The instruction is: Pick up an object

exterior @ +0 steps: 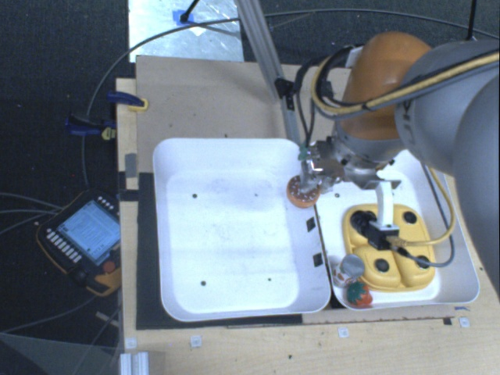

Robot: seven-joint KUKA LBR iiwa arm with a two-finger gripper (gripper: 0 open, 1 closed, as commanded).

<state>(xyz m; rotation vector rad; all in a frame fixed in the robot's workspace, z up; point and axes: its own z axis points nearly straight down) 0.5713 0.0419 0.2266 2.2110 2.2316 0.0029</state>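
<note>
A brown bench (211, 92) bore two smooth white bins; the gripper (306, 180) hung over a round, ridged brown object (300, 194), its grip impossible to judge.

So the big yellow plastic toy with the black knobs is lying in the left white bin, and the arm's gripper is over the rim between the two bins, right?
Not quite: the camera view shows the big yellow plastic toy with black knobs lying in the right white bin, not the left white bin. The gripper is indeed over the rim between the two bins.
</note>
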